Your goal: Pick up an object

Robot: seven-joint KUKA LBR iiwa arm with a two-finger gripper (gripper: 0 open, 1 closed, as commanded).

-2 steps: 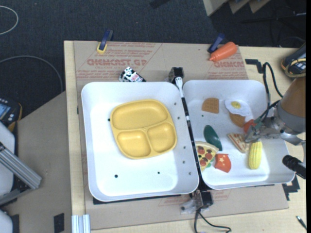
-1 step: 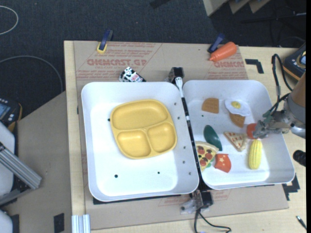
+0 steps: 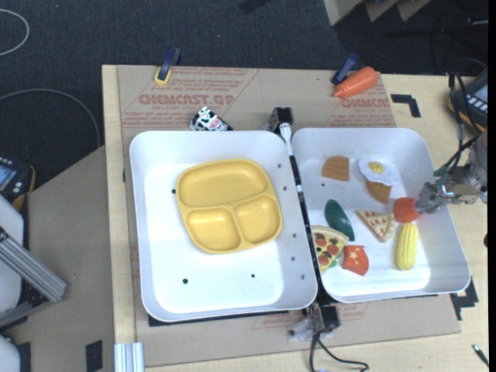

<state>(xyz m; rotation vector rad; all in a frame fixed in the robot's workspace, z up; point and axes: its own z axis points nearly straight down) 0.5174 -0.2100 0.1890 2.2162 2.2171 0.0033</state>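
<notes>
- Dark carpet surrounds my bench (image 3: 232, 91), a cardboard-topped board bearing two white bins side by side.
- I see the tomato (image 3: 405, 209), small and red, in the right bin (image 3: 446, 273), near its right wall, with the gripper (image 3: 428, 200) touching or just beside its right side.
- I cannot tell whether the claw is wide or narrow; its tip is small and blurred against the bin wall, and I see nothing clearly held in it.
- Just below the tomato the corn (image 3: 405, 246) stands on end, yellow.
- Left of the tomato I have a toast wedge (image 3: 377, 225), and above it a fried egg (image 3: 377, 169) resting on a brown piece (image 3: 379, 190).
- Further left a tan cracker (image 3: 335, 168) sits near the bin's top, a dark green pepper (image 3: 339, 218) lies mid-bin, and a pizza slice (image 3: 328, 246) lies at the left wall.
- A red strawberry-like piece (image 3: 356, 260) is just beside the pizza slice, to its right.
- In the left bin (image 3: 155, 277) a yellow tray (image 3: 229, 204) with three compartments lies tilted, roughly centred.
- On the board behind the bins I see a black-and-white toy (image 3: 209, 120), a yellow clamp (image 3: 163, 71) and an orange carrot (image 3: 356, 82).
</notes>
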